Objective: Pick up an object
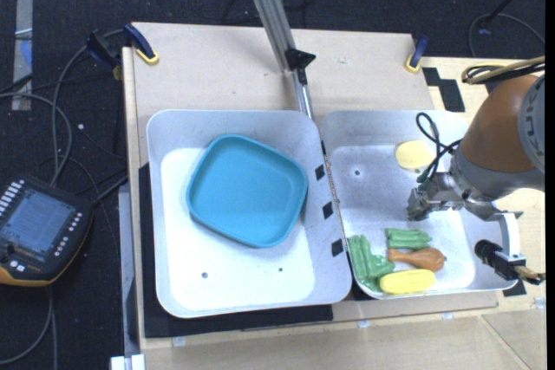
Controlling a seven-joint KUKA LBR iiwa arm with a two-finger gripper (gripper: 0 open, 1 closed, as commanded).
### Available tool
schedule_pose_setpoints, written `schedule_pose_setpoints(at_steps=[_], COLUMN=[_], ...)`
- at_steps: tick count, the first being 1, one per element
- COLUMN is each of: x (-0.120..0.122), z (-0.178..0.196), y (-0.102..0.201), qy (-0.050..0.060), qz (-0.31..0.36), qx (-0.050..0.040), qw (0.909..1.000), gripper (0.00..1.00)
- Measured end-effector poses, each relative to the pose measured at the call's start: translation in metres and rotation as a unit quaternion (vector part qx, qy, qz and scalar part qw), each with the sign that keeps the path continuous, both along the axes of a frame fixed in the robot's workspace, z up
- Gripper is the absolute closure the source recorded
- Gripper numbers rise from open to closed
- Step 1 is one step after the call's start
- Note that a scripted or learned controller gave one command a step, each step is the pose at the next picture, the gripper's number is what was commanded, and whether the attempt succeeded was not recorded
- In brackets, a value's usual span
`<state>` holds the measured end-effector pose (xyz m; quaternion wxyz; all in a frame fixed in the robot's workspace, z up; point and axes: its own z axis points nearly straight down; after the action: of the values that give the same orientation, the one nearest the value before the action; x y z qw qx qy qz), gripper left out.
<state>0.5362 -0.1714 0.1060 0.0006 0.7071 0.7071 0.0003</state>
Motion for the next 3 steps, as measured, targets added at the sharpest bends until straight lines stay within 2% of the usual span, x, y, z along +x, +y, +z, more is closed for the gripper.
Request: schedule_pose_setpoints(at_steps=[2, 3], x=[0.007, 0.008], z=[0.086, 0.145], y=[0.009, 0.001], qy=[-0.001, -0.002], qz=[0.000, 0.000], qx=[-0.0001, -0.0005], qw=[1.0000, 1.0000], gripper=[1.00, 1.00])
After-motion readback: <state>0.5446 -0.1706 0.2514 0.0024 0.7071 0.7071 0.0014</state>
